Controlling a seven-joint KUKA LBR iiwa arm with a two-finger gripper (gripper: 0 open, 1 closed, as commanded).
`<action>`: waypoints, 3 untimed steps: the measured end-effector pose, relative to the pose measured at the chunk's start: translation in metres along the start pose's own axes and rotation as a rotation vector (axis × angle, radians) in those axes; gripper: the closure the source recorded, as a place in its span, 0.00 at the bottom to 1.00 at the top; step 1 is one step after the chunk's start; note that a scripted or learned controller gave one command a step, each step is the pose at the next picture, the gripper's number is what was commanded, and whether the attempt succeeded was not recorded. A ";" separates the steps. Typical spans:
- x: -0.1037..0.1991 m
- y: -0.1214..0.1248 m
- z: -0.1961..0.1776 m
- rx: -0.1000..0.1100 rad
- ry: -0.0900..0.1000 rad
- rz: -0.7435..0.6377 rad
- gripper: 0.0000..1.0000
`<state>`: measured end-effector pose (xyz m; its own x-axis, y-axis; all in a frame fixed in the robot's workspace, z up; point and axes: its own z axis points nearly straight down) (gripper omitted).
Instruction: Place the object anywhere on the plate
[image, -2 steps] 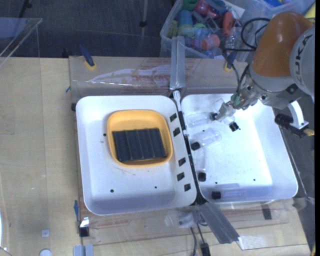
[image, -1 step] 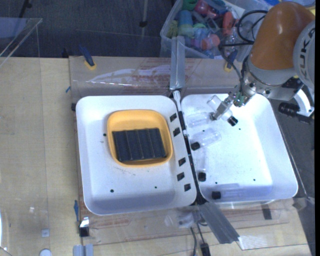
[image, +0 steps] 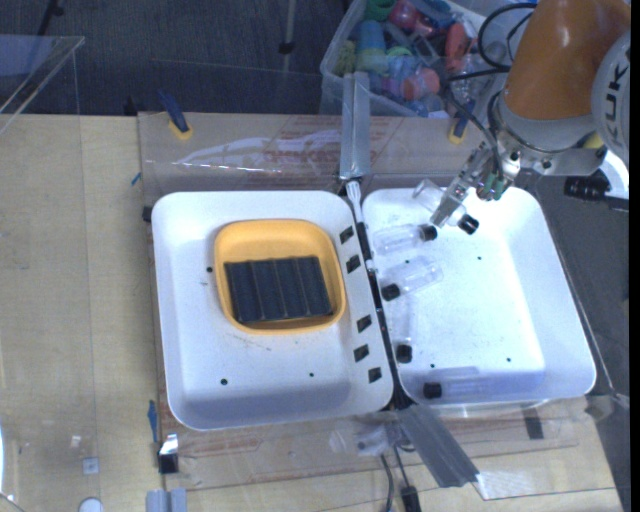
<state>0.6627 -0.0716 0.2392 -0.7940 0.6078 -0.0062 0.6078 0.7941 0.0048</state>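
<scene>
Dark ribbed rectangular object (image: 278, 288) already lies flat on the yellow rounded-square plate (image: 228, 243) in the left white bin (image: 180, 300); placing looks done; the claw (image: 447, 221) hovers over the right white bin (image: 520, 320), empty, fingers apart.

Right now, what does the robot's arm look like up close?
The arm is fat and rounded, with a big orange band and a pale grey shell that has dark letters near the edge. Black cables loop over its top. Its gripper is small, with thin silvery fingers ending in dark tips.
</scene>
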 end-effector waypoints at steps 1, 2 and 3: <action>0.006 -0.009 -0.034 -0.001 -0.001 -0.166 1.00; -0.014 -0.038 -0.089 -0.001 -0.002 -0.445 1.00; -0.053 -0.082 -0.176 -0.001 -0.002 -0.655 1.00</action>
<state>0.6533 -0.1687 0.4150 -0.9999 -0.0016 -0.0101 -0.0016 1.0000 0.0000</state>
